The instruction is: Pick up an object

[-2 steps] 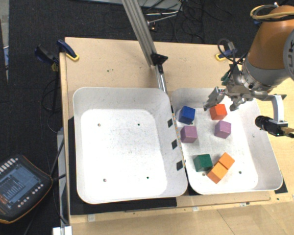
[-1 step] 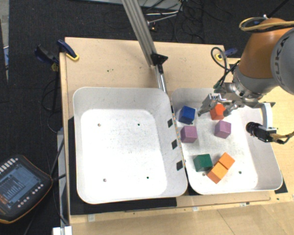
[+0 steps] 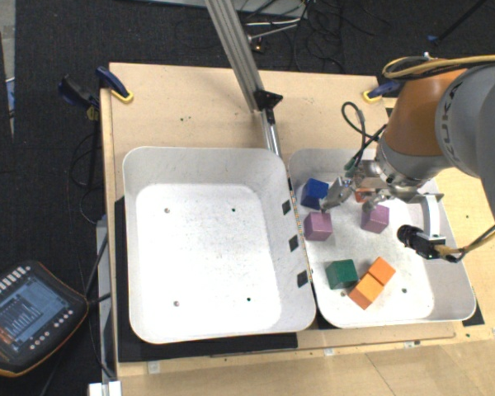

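Note:
My gripper [image 3: 357,198] hangs over the back of the right bin [image 3: 445,304], and its fingers look spread and open with no block held between them. A small red patch shows between the fingers; I cannot tell what it is. A purple block [image 3: 375,218] lies just in front of the gripper on the right. A blue block [image 3: 314,193] sits to the gripper's left, close to the left fingertip [image 3: 337,196]. A second purple block [image 3: 318,225] rests below the blue one. Further forward lie a green block [image 3: 341,273] and two orange blocks [image 3: 382,271] [image 3: 364,291].
The left bin [image 3: 140,221] stands beside the right one, their rims meeting at the middle. A slanted metal pole [image 3: 235,44] runs down to the bins' back junction. Cables loop off the arm's wrist [image 3: 433,242]. A teach pendant [image 3: 25,316] lies at the lower left.

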`<state>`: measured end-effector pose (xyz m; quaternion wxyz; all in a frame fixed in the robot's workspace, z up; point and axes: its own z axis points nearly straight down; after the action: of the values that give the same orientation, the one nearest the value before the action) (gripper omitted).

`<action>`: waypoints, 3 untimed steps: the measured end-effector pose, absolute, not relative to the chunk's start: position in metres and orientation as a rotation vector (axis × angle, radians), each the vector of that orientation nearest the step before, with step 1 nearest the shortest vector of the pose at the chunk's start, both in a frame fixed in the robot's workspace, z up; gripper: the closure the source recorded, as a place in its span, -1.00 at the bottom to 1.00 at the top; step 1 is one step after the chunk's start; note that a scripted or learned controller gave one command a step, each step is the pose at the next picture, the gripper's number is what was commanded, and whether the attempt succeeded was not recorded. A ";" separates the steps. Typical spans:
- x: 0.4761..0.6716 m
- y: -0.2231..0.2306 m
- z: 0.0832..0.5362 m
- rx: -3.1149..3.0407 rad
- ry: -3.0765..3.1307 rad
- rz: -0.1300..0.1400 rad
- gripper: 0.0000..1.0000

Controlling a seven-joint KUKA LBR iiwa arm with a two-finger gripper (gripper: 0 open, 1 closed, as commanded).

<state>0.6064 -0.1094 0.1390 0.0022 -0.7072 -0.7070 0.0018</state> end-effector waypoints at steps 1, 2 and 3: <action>0.608 -0.110 0.153 -2.223 -2.222 -0.002 1.00; 0.604 -0.106 0.214 -2.223 -2.228 -0.006 1.00; 0.606 -0.106 0.268 -2.223 -2.229 -0.006 1.00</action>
<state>0.6060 -0.1057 0.2678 -0.0032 -0.7062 -0.7080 -0.0020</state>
